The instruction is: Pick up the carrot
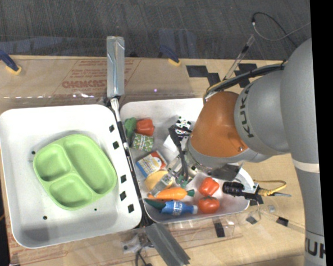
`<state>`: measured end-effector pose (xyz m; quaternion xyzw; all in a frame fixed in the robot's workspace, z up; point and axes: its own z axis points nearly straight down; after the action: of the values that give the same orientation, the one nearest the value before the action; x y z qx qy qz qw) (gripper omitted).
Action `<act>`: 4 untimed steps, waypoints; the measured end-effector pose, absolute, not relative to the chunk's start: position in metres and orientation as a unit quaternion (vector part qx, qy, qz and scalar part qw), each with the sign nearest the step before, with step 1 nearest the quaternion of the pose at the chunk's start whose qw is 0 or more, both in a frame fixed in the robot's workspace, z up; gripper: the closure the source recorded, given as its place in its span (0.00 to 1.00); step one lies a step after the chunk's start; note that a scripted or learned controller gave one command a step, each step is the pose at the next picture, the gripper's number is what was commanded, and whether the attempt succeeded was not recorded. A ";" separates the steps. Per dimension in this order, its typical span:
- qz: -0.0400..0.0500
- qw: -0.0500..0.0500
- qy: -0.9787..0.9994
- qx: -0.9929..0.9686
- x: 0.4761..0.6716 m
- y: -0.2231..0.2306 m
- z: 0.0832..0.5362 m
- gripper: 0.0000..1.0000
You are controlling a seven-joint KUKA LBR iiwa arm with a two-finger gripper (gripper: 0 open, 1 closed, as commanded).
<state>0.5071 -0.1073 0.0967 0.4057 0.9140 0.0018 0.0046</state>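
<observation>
Orange tapered carrot (pixel 171 194) lies flat near front edge of right shallow white bin (pixel 243 178), touching a blue plastic bottle (pixel 177 208). Black two-finger gripper (pixel 177 171) just above it; finger spread cannot be told. Green divided plate (pixel 74 170) in left bin (pixel 16 167).

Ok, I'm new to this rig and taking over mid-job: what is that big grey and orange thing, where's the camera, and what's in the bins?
The grey and orange shape is the robot arm, reaching in from the right. The one camera sits above the bench and looks down at a slant. Two white bins lie side by side. The left bin holds a green divided plate. The right bin holds toy food: the carrot, orange and lying near the front, a blue bottle beside it, some red pieces and small packets. The gripper hangs just above the carrot, among the items. I cannot tell from here whether it grips anything.
</observation>
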 end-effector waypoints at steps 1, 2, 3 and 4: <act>0.000 0.001 0.971 0.237 0.495 -0.129 0.164 0.00; 0.000 0.001 0.971 0.237 0.495 -0.129 0.164 0.00; 0.000 0.005 0.950 0.313 0.480 -0.095 0.095 0.00; 0.000 0.000 0.948 0.318 0.479 -0.123 0.127 0.00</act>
<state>0.4790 -0.1230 0.1271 0.3176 0.9482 0.0001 0.0005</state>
